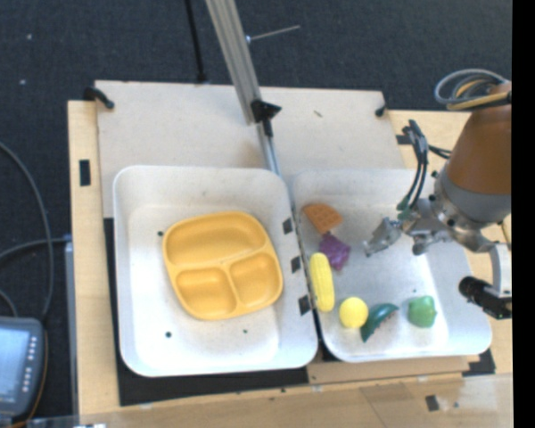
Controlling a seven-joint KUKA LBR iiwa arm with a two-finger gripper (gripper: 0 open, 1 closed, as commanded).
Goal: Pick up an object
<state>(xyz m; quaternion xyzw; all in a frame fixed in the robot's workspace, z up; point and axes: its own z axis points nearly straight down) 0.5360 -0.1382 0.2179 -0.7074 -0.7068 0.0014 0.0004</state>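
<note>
Gripper (382,237), finger opening impossible to tell, hovers right of purple toy (336,251), above the right bin (455,328).

A yellow divided tray (223,263) lies in the left white bin (134,328), on the desk (169,123). A slanted metal pole (236,52) rises behind, and a small screen (9,364) sits at the lower left.

Wooden bench (87,266) carries beige board (178,123), two white bins: left (134,328), right (455,328).
</note>
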